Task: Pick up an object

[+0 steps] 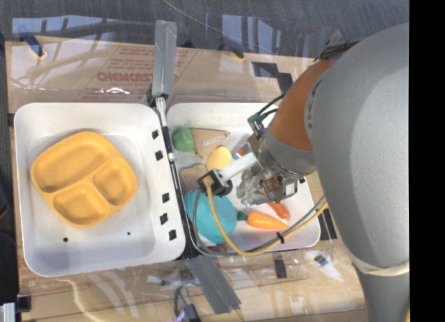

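While the arm [361, 147] reaches in from the right, its grey bulk and orange band cover much of the right bin [182, 115]. Camera view: the gripper [259, 187] sits low inside that bin, near its middle; whether it is open or closed I cannot tell, since wrist hardware and cabling hide that area, and no object is seen clamped in it.

Objects, placed relative to the gripper:
- orange carrot [265, 221], just below it, lying roughly level on the bin floor.
- small red-orange piece [279, 210], just beside the carrot's upper right; identity unclear.
- teal cup-like object [211, 216], lower left, against the bin's left wall, crossed by a yellow cable [224, 234].
- pale yellow lemon-like object [219, 157], upper left.
- green round object [183, 139], farther upper left, near the bin's left wall.

Left bin [28, 244]: a yellow divided plate [83, 176] with three compartments, well apart from the gripper.
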Robot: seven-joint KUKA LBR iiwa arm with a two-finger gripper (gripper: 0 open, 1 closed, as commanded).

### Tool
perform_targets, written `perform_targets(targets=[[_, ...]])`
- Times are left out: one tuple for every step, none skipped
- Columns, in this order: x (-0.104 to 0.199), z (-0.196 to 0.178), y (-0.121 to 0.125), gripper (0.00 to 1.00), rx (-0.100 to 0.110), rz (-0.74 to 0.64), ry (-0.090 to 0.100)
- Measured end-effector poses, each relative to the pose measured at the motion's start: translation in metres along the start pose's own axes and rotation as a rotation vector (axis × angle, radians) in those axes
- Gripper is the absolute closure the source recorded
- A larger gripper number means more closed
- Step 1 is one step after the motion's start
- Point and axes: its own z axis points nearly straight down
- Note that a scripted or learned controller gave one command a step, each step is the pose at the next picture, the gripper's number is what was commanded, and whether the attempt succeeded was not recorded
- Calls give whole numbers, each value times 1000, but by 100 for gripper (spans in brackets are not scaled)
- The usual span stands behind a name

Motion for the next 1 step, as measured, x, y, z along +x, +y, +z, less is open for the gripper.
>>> perform_targets(targets=[[-43,-6,133,100,-2,11,-6]])
